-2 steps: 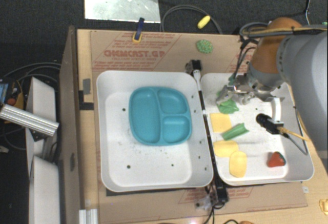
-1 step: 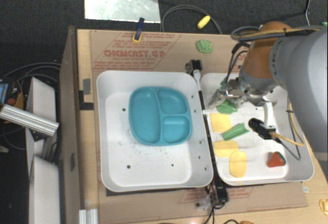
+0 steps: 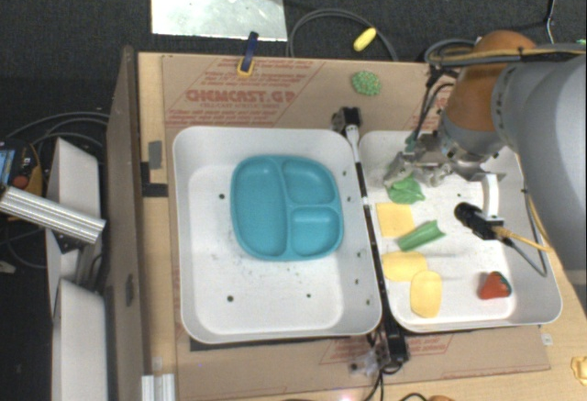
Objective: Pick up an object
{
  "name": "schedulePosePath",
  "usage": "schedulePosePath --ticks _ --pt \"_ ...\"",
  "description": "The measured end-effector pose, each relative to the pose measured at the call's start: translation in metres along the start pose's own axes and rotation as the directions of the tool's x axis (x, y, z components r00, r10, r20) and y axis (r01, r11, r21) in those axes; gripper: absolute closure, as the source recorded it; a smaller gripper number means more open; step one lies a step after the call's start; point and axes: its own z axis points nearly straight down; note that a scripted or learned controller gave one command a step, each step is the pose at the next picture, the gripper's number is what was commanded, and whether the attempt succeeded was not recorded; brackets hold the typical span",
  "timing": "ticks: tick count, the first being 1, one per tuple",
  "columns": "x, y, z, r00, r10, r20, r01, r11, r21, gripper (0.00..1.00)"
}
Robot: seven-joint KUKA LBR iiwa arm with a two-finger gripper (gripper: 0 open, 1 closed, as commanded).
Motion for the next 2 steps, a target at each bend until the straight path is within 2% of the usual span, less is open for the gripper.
schedulePosePath --ticks 1,2 --pt "0.013 0.020 0.000 1.000 -0.006 -0.001 0.006 1.000 -0.001 0.00" --pt "0.023 -0.007 0.001 1.000 0.000 -0.001 0.000 1.000 0.004 0.00"
